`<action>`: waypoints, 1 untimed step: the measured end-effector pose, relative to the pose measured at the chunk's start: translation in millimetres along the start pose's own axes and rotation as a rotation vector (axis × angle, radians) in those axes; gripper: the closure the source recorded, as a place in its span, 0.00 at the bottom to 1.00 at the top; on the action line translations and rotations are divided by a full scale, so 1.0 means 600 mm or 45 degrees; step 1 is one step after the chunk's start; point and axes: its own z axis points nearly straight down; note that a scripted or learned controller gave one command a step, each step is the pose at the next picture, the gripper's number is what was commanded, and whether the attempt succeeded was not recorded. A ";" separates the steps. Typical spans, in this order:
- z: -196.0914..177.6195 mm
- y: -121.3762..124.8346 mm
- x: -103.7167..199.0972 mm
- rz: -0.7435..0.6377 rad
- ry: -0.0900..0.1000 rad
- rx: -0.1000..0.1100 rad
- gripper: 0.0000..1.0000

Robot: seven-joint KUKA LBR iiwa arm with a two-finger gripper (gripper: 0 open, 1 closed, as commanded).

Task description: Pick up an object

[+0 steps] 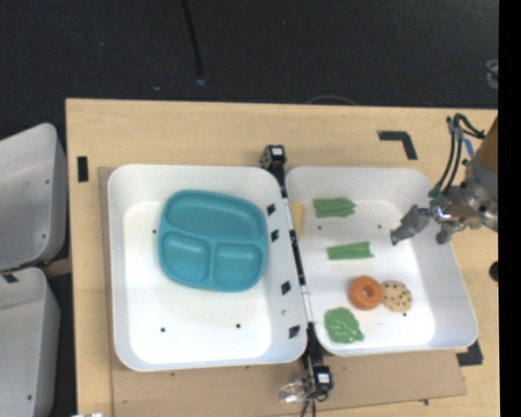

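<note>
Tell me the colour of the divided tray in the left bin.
Teal blue; the tray shows clearly in the camera view.

Teal three-compartment plastic plate (214, 241) in white left bin (126, 320). White right bin (447, 307): two green rectangular pieces (333, 207) (349, 251), orange ring-shaped doughnut (366, 293), tan dark-speckled round cookie (397, 297), green leafy lump (342, 326), pale yellow strip (299, 219). Light wooden bench (200, 133).

A single fixed camera looks down at a slant from above the pale wooden bench (200, 129), far enough back to take in both shallow white plastic bins (122, 259) whole, along with dark floor beyond the bench's far edge. The grey two-finger claw (414, 224) sits toward the frame's right side, over the right-hand bin; the left-hand bin lies well apart from it, across the middle divide, toward the frame's left.
</note>
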 end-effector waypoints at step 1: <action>-0.011 0.004 0.001 -0.004 -0.004 -0.015 0.00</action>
